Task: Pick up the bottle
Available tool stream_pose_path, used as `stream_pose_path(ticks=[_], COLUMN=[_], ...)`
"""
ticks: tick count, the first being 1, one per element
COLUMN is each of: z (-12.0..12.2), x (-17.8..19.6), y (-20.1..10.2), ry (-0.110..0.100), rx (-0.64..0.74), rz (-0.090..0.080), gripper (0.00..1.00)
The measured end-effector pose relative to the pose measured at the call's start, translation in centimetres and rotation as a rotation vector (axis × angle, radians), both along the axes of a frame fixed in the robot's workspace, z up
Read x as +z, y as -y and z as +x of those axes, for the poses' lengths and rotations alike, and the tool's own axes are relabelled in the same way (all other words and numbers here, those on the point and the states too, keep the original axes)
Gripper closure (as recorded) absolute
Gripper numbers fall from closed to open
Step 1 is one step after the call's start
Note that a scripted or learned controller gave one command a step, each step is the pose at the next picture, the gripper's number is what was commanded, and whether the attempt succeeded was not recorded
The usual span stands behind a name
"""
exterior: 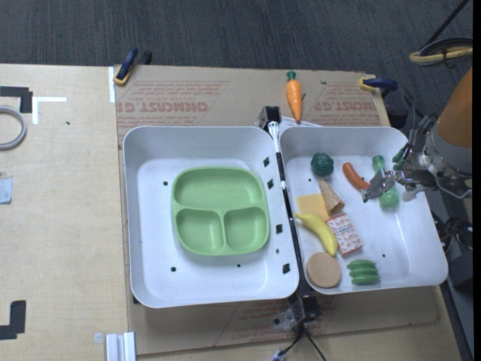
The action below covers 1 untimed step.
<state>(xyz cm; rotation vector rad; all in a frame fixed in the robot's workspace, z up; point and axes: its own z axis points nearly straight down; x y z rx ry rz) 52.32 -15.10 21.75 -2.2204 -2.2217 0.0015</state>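
Observation:
The bottle (388,198) is green and lies in the right bin (409,258), near its right wall, with its narrow neck (378,162) pointing to the far side. My gripper (381,182) reaches in from the right and sits low over the bottle's middle, covering that part of it. The bottle's body and neck stick out on either side of the gripper. It looks to be resting on the bin floor.
The right bin also holds a dark green vegetable (322,164), a red sausage (355,175), a cheese wedge (310,205), a banana (319,232), a red-and-white packet (345,234), a round cookie (324,269) and a green ridged piece (364,271). A green divided plate (222,210) lies in the left bin. A carrot (293,96) lies behind the bins.

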Motion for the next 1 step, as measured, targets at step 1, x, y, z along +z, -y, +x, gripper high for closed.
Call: stream_pose_path(ticks=[1], z=[0.04], x=[0.94], y=[0.03], ry=[0.000], rx=[-0.001], rz=[-0.001], gripper=[1.00])
